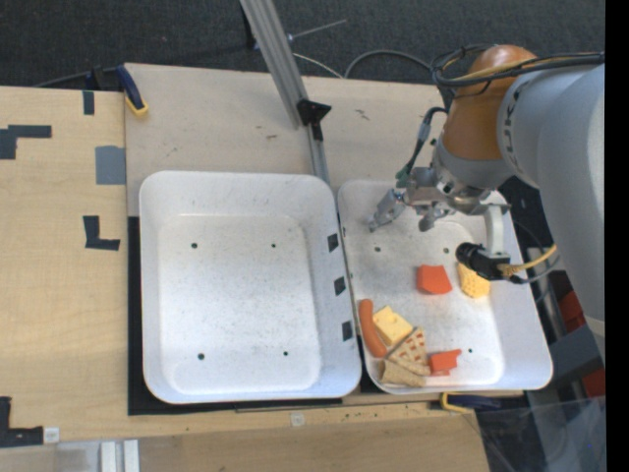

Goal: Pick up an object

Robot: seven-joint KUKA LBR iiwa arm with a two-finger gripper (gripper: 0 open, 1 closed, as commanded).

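Above the right bin [526, 362], the gripper [403, 214] hangs open

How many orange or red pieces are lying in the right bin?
3: an orange block mid-bin, a long orange piece by the left wall, and a small red piece near the front. The pile could hide others.
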